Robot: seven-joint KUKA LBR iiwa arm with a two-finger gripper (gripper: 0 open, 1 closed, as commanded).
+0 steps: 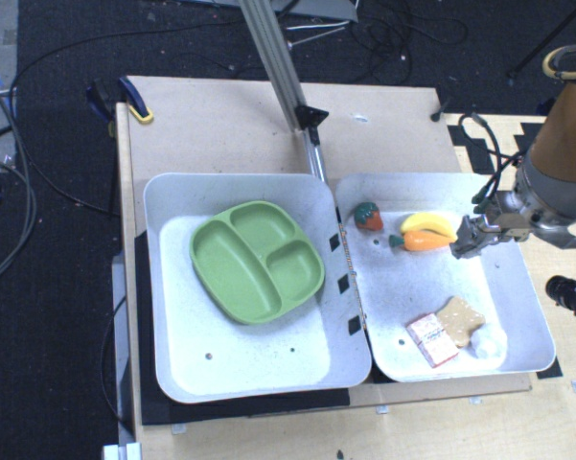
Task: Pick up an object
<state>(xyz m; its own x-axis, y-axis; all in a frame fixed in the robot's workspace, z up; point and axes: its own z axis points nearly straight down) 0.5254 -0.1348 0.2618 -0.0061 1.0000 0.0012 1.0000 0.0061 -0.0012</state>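
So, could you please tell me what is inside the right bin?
The right bin holds a strawberry, a banana touching a carrot, a cracker and a small packet. The gripper covers the carrot's tip.

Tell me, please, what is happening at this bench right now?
A grey robot arm reaches in from the right over the right bin. Its gripper sits low beside the orange carrot-like toy and the yellow banana, at their right end; nothing is visibly lifted yet. A small red toy lies further left, and a cracker-like piece and a small red-and-white packet lie nearer the front. The left bin holds a green divided plate, untouched.
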